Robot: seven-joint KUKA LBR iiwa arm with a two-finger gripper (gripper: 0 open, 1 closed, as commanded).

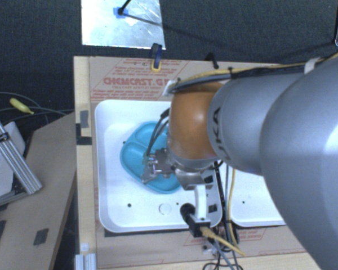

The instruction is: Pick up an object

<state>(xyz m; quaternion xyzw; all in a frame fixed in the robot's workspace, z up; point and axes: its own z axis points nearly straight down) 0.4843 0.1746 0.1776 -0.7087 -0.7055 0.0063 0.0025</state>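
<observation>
Grey arm [281,122] (reaching leftward) overhangs blue object [136,151].

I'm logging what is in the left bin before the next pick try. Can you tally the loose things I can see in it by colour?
Blue: 1, the blue plastic dish in the left bin, partly hidden under the arm.
Total: 1 visible. The arm covers part of the bin, so anything beneath it cannot be counted.
</observation>
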